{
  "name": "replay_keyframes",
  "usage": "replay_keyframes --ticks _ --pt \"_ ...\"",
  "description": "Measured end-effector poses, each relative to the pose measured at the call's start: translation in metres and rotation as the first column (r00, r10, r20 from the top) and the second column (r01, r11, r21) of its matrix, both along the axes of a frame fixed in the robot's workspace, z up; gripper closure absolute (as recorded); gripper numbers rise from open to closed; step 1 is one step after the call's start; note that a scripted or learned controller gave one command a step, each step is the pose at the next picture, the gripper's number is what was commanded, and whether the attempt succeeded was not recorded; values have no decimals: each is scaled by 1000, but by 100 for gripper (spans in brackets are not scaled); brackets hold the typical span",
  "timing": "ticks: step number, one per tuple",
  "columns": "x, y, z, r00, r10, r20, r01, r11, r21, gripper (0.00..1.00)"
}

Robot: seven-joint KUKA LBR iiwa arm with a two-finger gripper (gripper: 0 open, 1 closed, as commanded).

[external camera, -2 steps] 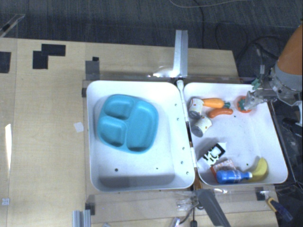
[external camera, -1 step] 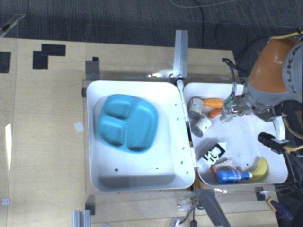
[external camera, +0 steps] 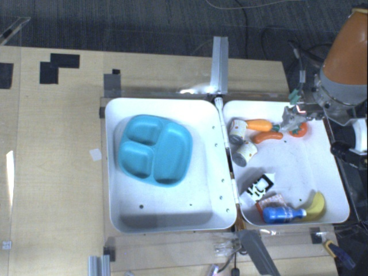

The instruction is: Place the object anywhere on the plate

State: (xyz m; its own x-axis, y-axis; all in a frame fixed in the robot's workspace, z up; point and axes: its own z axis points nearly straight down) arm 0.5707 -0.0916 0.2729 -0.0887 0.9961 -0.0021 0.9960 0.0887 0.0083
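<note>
Reaching for a pick in the right bin (external camera: 339, 183).
My pincer (external camera: 294, 115) hovers by the carrot (external camera: 260, 125); I cannot tell its spread. Next: grip, carry to the blue plate (external camera: 155, 149).

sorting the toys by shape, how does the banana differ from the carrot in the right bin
The curved yellow plastic banana lies at the near right corner of the right white bin; the straighter orange plastic carrot lies toward the far side. The banana touches a blue bottle; the carrot lies by a white cup. Both lie flat.
</note>
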Motion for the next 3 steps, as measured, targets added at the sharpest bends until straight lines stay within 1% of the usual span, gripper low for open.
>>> replay_keyframes --ticks 1,2,3 --pt "-9 88 -67 989 145 -3 -145 989 1 100" --pt "-83 150 -79 944 330 -5 -330 944 1 100" --pt "-83 204 -47 844 536 -3 -536 844 0 100"
